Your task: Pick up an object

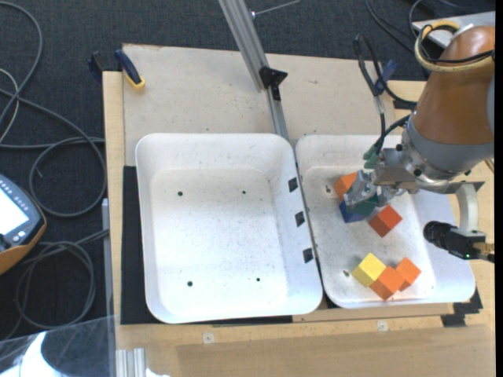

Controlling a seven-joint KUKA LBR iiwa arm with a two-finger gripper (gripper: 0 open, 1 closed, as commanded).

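Wooden counter (196, 85) carries two white bins. Nearest in the right bin (440, 289) sit a yellow block (367, 269) and orange blocks (397, 277): light, rigid, best gripped across flat faces. Farther back, the tool (363, 199) hovers over a blue block (351, 212); whether it is clenched or released, I cannot tell.
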